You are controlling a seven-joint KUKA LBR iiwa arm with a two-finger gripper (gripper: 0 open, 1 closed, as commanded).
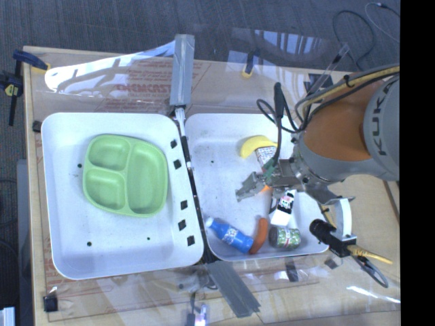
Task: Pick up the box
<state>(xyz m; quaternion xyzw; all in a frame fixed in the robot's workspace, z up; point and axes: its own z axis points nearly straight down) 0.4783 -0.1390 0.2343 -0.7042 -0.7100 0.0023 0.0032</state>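
Observation:
A small white box (pixel 266 156) with dark print lies in the right bin (pixel 211 141), touching the right end of a yellow banana (pixel 254 145). The arm's wrist partly covers the box. My gripper (pixel 248 186) hangs low over the middle of the right bin, just below and left of the box. Its grey fingers (pixel 254 178) point left and are open, with nothing between them.
Along the right bin's front lie a blue bottle (pixel 229 235), a red-orange stick (pixel 260 234), a green can (pixel 284 237) and a white bottle (pixel 283 208). The left bin (pixel 61 229) holds a green divided plate (pixel 126 174). The arm (pixel 343 138) covers the right side.

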